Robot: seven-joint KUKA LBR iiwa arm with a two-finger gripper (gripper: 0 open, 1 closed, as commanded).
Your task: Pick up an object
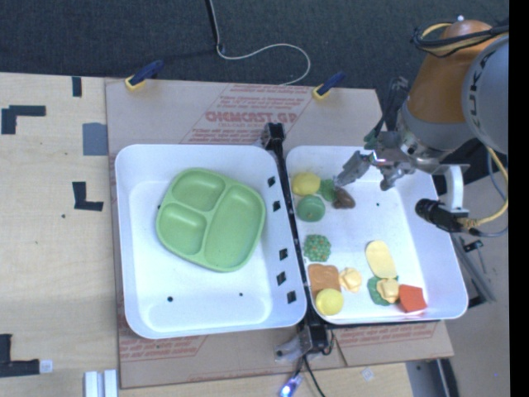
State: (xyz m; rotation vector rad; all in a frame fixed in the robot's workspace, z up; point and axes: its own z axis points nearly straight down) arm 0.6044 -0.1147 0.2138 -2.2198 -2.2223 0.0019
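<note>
Probably a robotics lab; taped cardboard bench, cable.

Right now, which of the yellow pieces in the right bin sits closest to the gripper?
The round yellow piece at the bin's top left, beside the divider. It lies just left of the gripper; the other yellow pieces sit toward the bin's near edge.

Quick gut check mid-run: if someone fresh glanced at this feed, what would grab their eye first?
Probably the big green divided plate, lying alone and askew in the left bin. Next, the grey-and-orange arm reaching in from the right, its claw poised over the top of the right bin. Below it sits a colourful scatter of toy food, including a yellow ball and a red block.
</note>
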